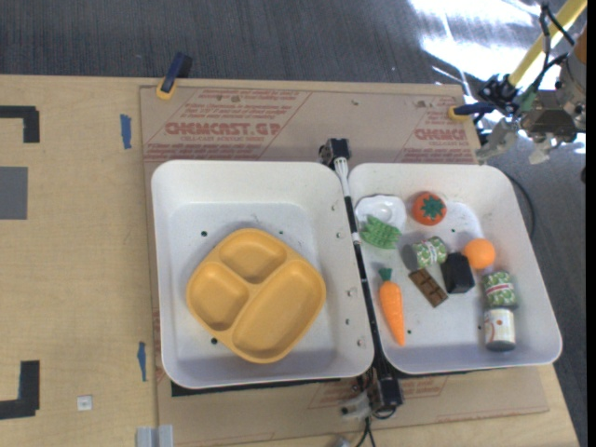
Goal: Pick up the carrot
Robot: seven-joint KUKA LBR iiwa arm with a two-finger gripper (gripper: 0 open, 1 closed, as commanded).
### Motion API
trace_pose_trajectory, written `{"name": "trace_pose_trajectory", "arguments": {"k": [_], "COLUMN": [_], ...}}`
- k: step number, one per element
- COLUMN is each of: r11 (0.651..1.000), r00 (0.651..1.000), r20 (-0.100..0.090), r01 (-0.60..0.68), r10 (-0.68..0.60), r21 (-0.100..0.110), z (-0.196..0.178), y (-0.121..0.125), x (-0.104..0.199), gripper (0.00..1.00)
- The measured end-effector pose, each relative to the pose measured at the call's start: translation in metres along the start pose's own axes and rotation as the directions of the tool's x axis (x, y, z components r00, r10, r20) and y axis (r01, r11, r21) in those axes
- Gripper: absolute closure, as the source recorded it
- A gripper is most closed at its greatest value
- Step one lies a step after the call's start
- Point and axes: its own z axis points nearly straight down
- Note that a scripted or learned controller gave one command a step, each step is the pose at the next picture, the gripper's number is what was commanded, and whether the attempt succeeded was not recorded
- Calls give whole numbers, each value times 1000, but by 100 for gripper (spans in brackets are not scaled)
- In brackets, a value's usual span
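Observation:
The carrot [393,312] is orange with a green top. It lies flat in the right bin [535,343] close to the bin's left wall, with its tip pointing toward the near edge. The gripper [548,121] hangs at the view's right edge, above the bench beyond the right bin's far right corner. That is well away from the carrot, and yellow cables run beside it.
Around the carrot lie a brown bar [428,288], a black block [456,273], a green can [429,250], a leafy green piece [378,233], a tomato [429,208], an orange [479,253] and two small cans [500,310]. The left bin [177,203] holds a yellow divided plate [256,293].

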Motion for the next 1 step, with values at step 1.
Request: {"name": "trace_pose_trajectory", "arguments": {"k": [1], "r11": [986], "r00": [986], "r20": [-2], "r01": [-165], "r10": [165], "r21": [3], "z": [89], "y": [-8], "x": [108], "gripper": [0]}}
